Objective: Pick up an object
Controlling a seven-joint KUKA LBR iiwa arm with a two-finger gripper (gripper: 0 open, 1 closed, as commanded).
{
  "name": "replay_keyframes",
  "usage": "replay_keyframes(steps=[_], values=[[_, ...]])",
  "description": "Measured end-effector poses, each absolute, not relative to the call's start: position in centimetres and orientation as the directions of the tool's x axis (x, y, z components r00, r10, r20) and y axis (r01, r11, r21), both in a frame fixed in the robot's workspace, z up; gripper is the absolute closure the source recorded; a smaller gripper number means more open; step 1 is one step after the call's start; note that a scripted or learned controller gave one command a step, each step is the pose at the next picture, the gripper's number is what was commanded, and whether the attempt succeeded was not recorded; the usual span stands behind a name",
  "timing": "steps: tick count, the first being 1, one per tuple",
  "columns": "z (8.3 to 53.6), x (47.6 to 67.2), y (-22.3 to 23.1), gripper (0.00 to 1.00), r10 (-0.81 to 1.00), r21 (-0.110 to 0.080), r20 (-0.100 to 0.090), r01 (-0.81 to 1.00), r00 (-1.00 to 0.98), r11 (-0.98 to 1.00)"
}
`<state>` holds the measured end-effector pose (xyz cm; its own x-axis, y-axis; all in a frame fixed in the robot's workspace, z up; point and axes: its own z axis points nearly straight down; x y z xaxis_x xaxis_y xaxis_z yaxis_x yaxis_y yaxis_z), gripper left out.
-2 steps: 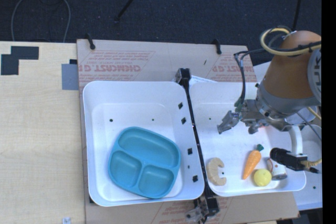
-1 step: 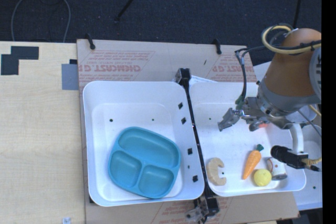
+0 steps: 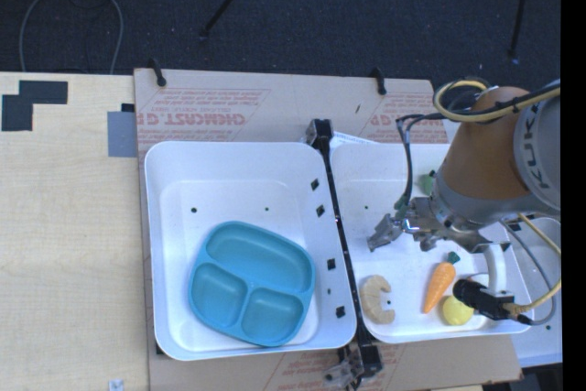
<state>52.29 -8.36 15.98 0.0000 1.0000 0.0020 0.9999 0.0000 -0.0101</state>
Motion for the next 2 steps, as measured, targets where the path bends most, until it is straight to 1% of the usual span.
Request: replay_keyframes(steps=[1, 2], values=[[11.6, 52.1, -8.7, 0.0, 1.0, -0.009, 0.002, 1.0, 0.001, -0.001], [8.7, 52.1, -8.6, 0.0, 1.0, -0.004, 0.001, 1.0, 0.0, 0.0]])
